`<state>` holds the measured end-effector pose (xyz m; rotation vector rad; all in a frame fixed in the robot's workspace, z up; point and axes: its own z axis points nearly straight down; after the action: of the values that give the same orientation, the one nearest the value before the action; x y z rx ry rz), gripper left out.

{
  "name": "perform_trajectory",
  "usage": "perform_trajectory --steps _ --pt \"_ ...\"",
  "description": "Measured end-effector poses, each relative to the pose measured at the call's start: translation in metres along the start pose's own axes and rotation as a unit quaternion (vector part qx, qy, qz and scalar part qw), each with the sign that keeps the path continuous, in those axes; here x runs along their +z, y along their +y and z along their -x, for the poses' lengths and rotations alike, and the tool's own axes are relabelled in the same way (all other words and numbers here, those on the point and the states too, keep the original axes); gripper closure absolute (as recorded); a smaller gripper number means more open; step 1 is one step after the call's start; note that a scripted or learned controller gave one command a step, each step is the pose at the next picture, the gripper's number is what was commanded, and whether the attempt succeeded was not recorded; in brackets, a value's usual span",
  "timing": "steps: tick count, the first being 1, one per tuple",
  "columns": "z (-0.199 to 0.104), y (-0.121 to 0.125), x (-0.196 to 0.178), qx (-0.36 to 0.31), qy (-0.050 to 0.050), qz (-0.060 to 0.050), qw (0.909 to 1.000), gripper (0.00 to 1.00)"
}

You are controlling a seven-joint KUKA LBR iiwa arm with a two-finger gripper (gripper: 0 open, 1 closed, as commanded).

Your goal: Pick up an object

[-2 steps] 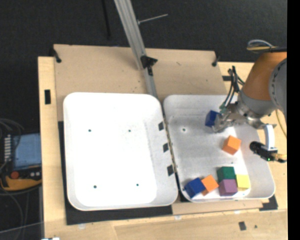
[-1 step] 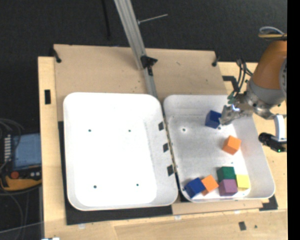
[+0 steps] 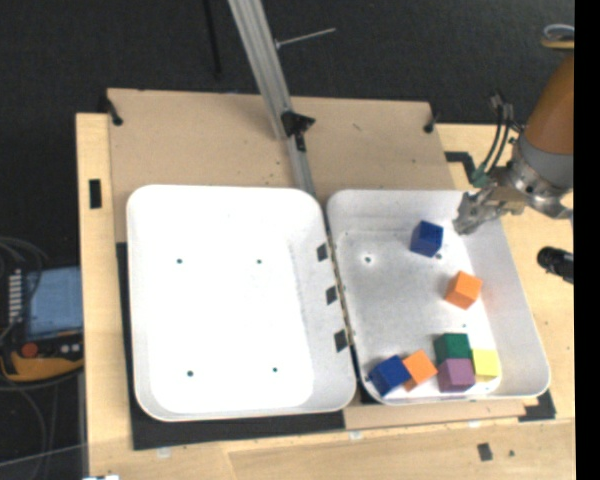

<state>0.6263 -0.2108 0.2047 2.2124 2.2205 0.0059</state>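
Arm enters from the right; gripper (image 3: pixel 475 212) sits over the upper right edge of the right bin (image 3: pixel 380 298). Cannot tell how the gripper stands; nothing visible in it.

Right bin contents:
- blue cube (image 3: pixel 427 238), upper part of the bin, just left of the gripper, apart from it
- orange cube (image 3: pixel 463 290), alone, mid-right
- cluster along the near wall: second blue cube (image 3: pixel 389 374), second orange cube (image 3: pixel 419 367) touching it, purple cube (image 3: pixel 456 374), green cube (image 3: pixel 453 347) just behind the purple one, yellow cube (image 3: pixel 486 364) at the right end

Left bin (image 3: pixel 230 298) lies beside the right bin, rims touching. Both rest on the table (image 3: pixel 270 133).
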Motion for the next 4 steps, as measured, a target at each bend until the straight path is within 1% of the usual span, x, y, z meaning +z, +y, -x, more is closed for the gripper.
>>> perform_trajectory --steps 1,2,4 --pt "-0.049 0.011 0.004 -0.001 0.001 -0.004 1.0000 1.00" --pt "-0.102 0.014 0.008 -0.002 0.002 -0.004 1.0000 1.00" --pt "-0.207 0.041 0.006 -0.002 0.002 -0.003 1.0000 1.00"
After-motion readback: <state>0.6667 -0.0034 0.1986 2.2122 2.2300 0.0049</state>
